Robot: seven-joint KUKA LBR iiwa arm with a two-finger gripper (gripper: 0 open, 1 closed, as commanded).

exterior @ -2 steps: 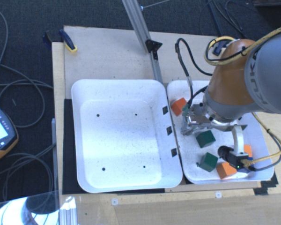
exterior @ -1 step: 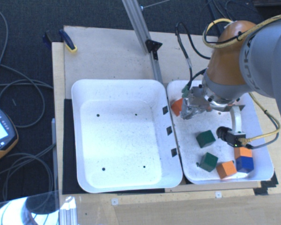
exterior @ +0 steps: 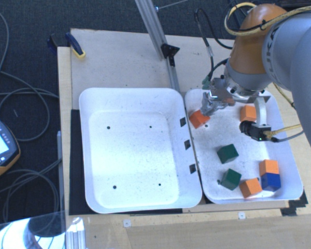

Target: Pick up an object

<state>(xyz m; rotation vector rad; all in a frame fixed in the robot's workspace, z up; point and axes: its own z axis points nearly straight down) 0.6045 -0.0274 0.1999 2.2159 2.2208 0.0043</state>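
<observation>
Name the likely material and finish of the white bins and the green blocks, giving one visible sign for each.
White bins: probably moulded plastic, smooth with a slight sheen; rounded corners and a formed rim suggest it. Green blocks: possibly painted wood or foam, matt; flat even colour, crisp edges, no shine. Which of the two cannot be told.

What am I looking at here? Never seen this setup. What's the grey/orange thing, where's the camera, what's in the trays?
It is one robot arm, grey with an orange band above the wrist, reaching in from the right. One fixed camera looks down on the bench at a slant. The bench carries two shallow white bins: the left bin and the right bin.

In the right bin lie small blocks: two green blocks, an orange block, an orange and blue pair, and another orange block near the arm.

The gripper sits at the bin's upper left, right above an orange-red block. Whether it actually grips it, I can't tell.
</observation>
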